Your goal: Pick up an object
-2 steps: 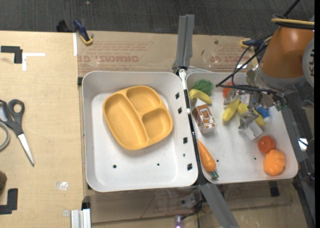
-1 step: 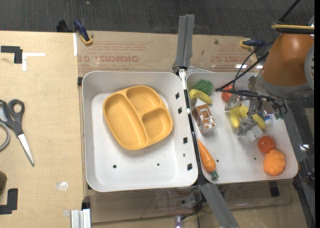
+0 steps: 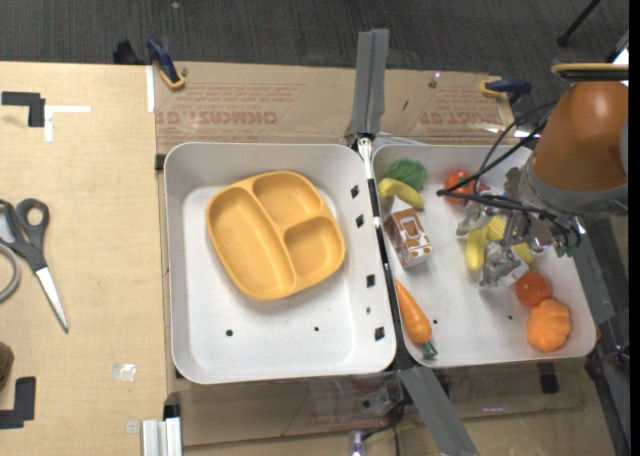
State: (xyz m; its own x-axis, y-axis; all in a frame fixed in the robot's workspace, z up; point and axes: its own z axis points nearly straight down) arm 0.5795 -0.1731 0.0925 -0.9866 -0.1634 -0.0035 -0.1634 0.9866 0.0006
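Hand (image 3: 497, 262) in right bin (image 3: 450, 344) over banana (image 3: 474, 250) — grip unclear, left bin (image 3: 180, 274) holds yellow plate (image 3: 276, 233)

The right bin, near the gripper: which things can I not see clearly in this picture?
- Gripper: open or shut, unclear; its fingers merge with cables and toys, camera view.
- Yellow toy under it: partly covered by the gripper, shape unclear; held or not, unclear.
- Red toy: crossed by black cables.
- Small carton: print too small to read.
- Scissors: one handle cut off by the left edge.
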